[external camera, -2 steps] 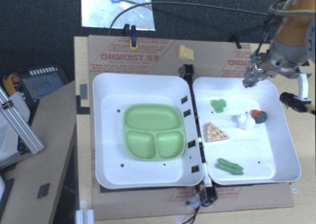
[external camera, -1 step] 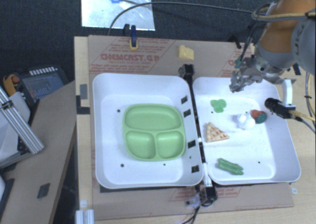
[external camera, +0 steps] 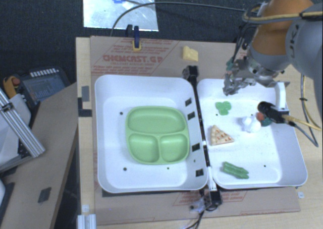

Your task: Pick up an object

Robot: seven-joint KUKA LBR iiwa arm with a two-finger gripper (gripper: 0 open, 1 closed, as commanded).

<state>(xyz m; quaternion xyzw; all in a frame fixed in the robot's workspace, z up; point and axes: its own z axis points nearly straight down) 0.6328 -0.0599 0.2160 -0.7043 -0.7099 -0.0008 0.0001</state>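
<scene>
Overhead, tool above right bin, near green piece; finger spread indiscernible.

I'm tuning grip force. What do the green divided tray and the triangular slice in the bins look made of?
Green tray: likely molded plastic, matte, with uniform color and rounded compartment walls. Triangular slice: probably a plastic or rubber toy pizza, tan with reddish specks; too small to tell for sure.

We see a dark speckled floor all around the bench — it looks like carpet. A shiny silver sheet lies on the floor at the top, with a thin black cable running across it. On the left stands a tan table — a grey metal bar rests on it.
</scene>
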